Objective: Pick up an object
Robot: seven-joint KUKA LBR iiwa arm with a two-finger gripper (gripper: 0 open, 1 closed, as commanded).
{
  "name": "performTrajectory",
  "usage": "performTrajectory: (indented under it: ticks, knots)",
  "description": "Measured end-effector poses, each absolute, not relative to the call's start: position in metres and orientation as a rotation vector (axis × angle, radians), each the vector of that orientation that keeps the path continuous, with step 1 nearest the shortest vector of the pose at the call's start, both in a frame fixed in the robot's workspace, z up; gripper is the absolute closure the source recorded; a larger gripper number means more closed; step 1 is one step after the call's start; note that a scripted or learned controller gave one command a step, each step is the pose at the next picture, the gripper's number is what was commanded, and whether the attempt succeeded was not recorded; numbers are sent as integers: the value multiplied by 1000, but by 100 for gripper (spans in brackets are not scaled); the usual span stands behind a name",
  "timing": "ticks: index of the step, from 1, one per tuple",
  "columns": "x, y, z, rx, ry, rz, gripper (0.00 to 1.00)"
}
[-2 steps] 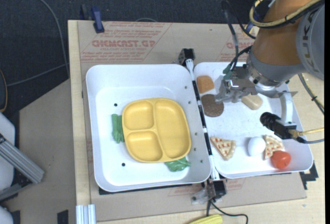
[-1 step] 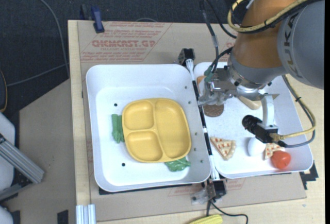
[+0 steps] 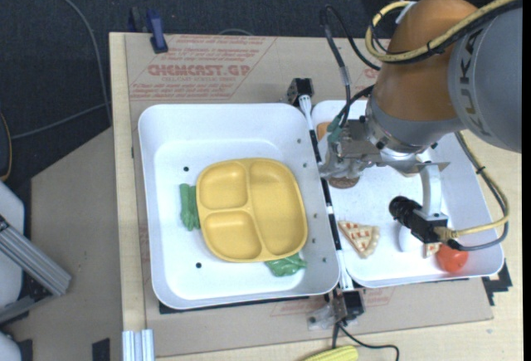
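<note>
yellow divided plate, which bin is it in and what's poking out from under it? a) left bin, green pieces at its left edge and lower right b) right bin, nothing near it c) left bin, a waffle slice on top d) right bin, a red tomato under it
a: the yellow divided plate lies in the left bin, with a green piece at its left edge and another green piece at its lower right.

We see a bulky grey arm (image 3: 489,77) with a rounded orange band (image 3: 423,60) above the wrist and part of a dark printed letter on its grey shell. Yellow and black cables (image 3: 390,19) loop over the orange section. Below sits a metallic grey wrist flange and end effector (image 3: 342,168).
</note>
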State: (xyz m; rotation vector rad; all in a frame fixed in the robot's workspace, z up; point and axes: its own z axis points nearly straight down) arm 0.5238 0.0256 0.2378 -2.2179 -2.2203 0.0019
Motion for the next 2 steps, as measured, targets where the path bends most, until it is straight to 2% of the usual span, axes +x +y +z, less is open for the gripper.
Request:
performTrajectory:
  ticks: [1, 2]
  knots:
    - [548, -32, 215, -2224, -2221, 1, 100]
    - [511, 3, 241, -2218, -2221, 2, 100]
